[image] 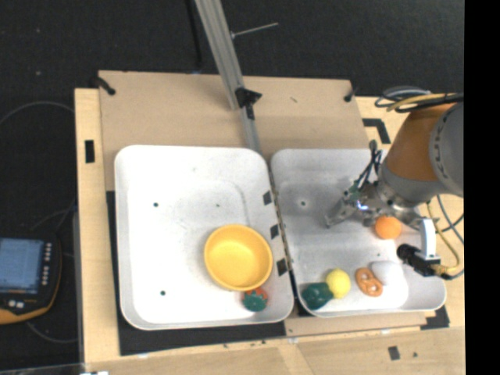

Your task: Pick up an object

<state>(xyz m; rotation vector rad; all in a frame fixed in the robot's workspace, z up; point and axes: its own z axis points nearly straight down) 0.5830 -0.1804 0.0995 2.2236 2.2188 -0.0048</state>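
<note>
Camera view, landmark: the right bin (312, 170), one of two white bins side by side on the desk (172, 116).
Arm: the grey arm with its orange band (410, 151) reaches into the right bin from that bin's right side.
Pincer: the pincer (349, 209) hangs low over the middle of the right bin. It is small and blurry here, so I cannot tell how far open it is, and I see nothing held in it.
Nearest thing: an orange ball (387, 227) lies in the right bin, just beside the pincer, on the side toward the bin's near edge.
Other things: a yellow ball (338, 283), a green lump (316, 294), an orange ring (369, 281) and a pale lump (386, 271) sit along the near edge of the right bin.
Left of the right bin: a yellow bowl (238, 256) sits in the left bin (156, 186).
How to do it well: I think the orange ball is the best pick. Get right over it, go straight down, and squeeze across its middle so it does not roll away.
</note>
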